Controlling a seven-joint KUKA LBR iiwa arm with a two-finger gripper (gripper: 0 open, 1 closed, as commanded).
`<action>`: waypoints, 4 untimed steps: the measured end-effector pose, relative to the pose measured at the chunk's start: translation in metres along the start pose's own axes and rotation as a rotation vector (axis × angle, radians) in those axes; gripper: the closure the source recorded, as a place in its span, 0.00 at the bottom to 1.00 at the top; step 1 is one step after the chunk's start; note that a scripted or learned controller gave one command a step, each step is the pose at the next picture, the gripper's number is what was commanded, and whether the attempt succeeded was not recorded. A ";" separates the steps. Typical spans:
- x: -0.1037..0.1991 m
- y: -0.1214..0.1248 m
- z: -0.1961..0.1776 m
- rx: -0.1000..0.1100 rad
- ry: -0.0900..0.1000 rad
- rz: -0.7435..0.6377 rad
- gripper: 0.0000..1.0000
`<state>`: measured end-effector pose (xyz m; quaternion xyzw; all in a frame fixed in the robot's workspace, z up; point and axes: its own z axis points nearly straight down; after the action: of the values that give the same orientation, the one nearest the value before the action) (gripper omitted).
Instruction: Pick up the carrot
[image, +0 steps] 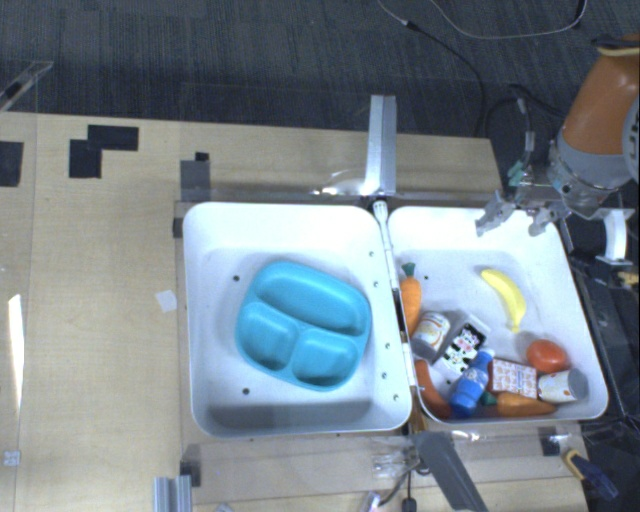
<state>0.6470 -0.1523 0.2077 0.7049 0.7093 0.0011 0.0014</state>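
Arm at upper right of frame, grey with orange band, wrist hanging over the back rim of the right-hand bin (590, 330). Left-hand bin (205, 300) at centre carries a blue divided tray (300, 322).

Gripper (518, 216) sits above the right bin's upper right corner, its two fingers spread apart with nothing between them. Well apart from the target.

Carrot (410, 298): orange, green tuft at its upper end, lying lengthwise against the bin's left wall, just right of centre frame, beside the divider between the bins. Its lower end is near a small can (432, 333).

Clutter at lower right: banana (505, 293) alone in the middle, blue bottle (470, 382), a printed box (513, 378), a tomato-like red piece (547, 354), further orange pieces along the bottom wall — easy to mistake for the target.

Judgement: the approach step. Best grasp is across the carrot's narrow width at mid-body, fingers turned to straddle it. The wall-side finger has little room; coming down slightly toward the tuft end keeps clear of the can.
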 end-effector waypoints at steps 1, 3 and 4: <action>-0.031 -0.067 0.063 0.001 0.000 -0.070 0.00; -0.047 -0.034 0.107 -0.012 0.002 0.173 1.00; -0.034 -0.090 -0.002 -0.002 -0.001 0.183 1.00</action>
<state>0.5568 -0.1868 0.2091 0.7669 0.6417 0.0018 0.0025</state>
